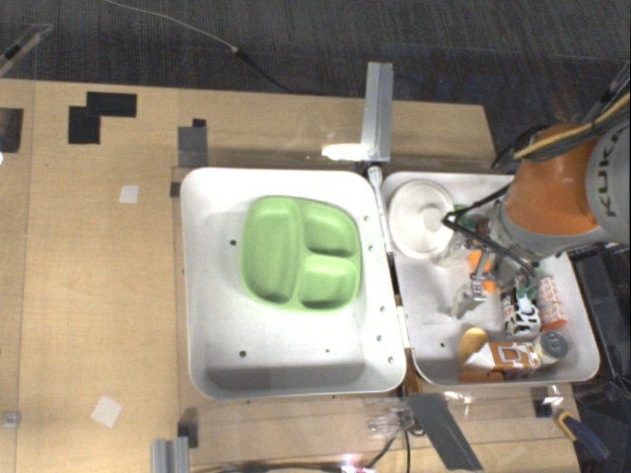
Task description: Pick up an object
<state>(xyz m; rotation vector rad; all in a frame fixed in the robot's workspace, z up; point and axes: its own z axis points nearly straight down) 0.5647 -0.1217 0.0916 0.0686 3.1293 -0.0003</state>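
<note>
One cluttered right bin [424,343] lies under me, my gripper [477,286] low among its near-right jumble of small objects [523,333], grip state impossible to tell, so next I must close on one and lift straight.

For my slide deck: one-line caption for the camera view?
KUKA arm's gripper low in the cluttered right bin; green divided tray lies in the left bin.

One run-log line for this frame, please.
arm over right bin | gripper low amid clutter | green tray in left bin | grasp unconfirmed
</note>
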